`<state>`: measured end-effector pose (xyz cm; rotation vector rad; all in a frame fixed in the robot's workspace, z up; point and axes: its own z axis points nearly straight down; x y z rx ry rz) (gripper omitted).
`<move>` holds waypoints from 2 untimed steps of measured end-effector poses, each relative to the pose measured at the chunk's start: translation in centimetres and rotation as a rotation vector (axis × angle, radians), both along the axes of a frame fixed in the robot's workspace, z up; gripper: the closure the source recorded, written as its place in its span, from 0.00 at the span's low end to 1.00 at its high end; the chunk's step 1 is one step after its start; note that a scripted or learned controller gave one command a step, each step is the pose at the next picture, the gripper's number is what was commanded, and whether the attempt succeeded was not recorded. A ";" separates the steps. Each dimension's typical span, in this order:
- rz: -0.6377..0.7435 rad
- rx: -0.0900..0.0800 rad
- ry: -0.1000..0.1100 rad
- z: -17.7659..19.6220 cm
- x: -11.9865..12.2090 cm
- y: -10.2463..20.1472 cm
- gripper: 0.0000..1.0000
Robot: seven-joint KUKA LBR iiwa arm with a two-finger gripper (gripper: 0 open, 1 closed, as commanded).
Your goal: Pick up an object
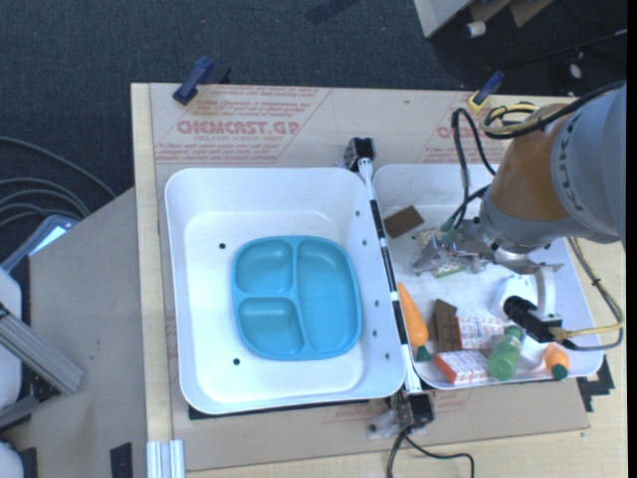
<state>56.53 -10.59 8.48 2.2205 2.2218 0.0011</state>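
Blue tray (297,297) centred in left bin (189,267), tool (445,251) over crowded right bin (587,366), grip unclear

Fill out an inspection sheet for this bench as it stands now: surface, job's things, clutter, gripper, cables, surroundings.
Surface: brown bench bearing a left white bin and a right white bin side by side.
Job's things: right bin holds a carrot, brown block, brown piece, green bottle, red-and-white box and a small orange item.
Clutter: blue divided tray lies flat in the left bin.
Gripper: gripper sits low over the right bin's middle; finger state cannot be told.
Cables: black cable loops along the arm; grey cables lie on the floor at left.
Surroundings: dark carpet; blue clamps on the bench's far edge.
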 end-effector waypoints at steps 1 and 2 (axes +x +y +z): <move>0.000 -0.001 -0.001 1.0 0.0 0.0 1.00; 0.001 0.001 0.000 10.5 0.2 5.1 1.00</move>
